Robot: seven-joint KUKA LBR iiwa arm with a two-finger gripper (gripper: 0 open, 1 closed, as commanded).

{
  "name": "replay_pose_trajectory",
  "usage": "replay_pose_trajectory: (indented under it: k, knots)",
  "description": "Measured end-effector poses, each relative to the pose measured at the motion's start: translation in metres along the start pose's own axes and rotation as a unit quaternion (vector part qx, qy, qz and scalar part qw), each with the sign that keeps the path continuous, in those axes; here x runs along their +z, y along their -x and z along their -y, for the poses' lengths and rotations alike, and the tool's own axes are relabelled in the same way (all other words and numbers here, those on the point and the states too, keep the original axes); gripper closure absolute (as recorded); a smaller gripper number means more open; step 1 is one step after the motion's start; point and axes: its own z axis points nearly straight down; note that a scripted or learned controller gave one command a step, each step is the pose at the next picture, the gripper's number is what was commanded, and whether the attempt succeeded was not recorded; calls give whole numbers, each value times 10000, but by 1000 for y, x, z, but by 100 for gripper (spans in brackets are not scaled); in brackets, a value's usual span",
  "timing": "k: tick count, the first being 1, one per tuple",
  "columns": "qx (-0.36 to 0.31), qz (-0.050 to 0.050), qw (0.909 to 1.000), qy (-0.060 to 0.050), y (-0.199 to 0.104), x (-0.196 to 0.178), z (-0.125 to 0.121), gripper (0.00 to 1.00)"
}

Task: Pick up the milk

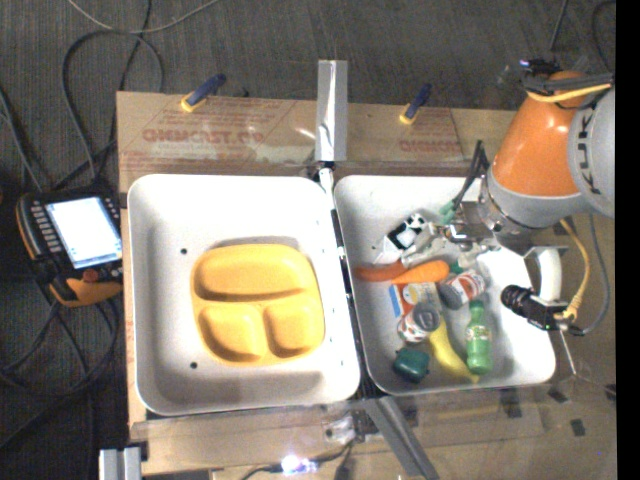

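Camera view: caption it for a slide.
Gripper low over the cluttered right bin; yellow tray sits in the left bin.

1. Overall dim; floor and frame corners go dark.
2. White bins (240,298) are brightest, slightly blown out at the rims.
3. Glare spot at bottom edge (290,463), probably a lamp reflection.
4. Lit tablet screen (85,230) overexposed.
5. Soft focus, grainy; small items in right bin (520,368) blur together.
6. Shadows soft, short.
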Motion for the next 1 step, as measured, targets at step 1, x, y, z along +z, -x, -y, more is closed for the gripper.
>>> replay_pose_trajectory:
  k: [1]
  knots:
    - [-324, 18, 9995, 3, 15, 52, -75, 0]
